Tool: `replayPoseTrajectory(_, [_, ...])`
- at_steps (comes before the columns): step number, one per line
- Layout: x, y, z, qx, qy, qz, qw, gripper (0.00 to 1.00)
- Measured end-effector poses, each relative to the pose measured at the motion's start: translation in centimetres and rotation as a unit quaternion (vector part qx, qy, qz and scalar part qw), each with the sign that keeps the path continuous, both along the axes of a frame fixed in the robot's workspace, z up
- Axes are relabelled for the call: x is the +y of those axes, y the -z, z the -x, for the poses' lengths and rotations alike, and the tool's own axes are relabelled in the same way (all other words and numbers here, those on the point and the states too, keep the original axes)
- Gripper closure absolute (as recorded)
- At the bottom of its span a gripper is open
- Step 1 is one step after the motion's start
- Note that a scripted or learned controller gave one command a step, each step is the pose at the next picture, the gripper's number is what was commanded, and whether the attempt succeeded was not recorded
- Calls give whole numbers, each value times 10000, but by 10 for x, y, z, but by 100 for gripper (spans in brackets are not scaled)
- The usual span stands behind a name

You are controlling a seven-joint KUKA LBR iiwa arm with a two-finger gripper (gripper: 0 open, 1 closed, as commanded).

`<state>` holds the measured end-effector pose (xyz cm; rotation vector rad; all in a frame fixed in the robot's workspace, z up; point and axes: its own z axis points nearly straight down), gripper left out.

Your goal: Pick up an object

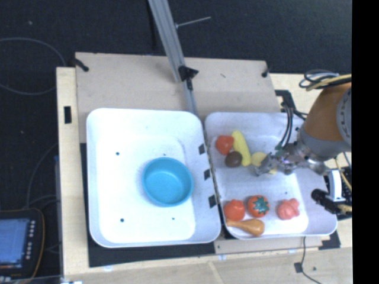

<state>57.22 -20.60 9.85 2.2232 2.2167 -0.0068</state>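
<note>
Gripper [267,167] low in the right bin [308,220], at a small yellow piece [259,158] beside the banana [240,144] (finger state cannot be told); blue bowl [167,181] in left bin [106,158]

A pale wooden bench [166,78] carries two shallow white bins side by side, touching along their inner edges. The left bin [112,129] and the right bin [266,126] sit toward the front, with a bare tan board [237,87] behind them
</note>
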Motion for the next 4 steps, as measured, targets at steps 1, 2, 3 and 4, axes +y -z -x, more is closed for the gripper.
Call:
replayPoseTrajectory(1, [0, -16, -3, -62, 8, 0, 10000, 100])
replayPoseTrajectory(2, [-2, -57, -3, -16, -2, -34, 10000, 100])
replayPoseTrajectory(3, [-3, -113, -5, -50, -54, -22, 10000, 100])
replayPoseTrajectory(4, [46, -127, -23, -29, -65, -36, 10000, 100])
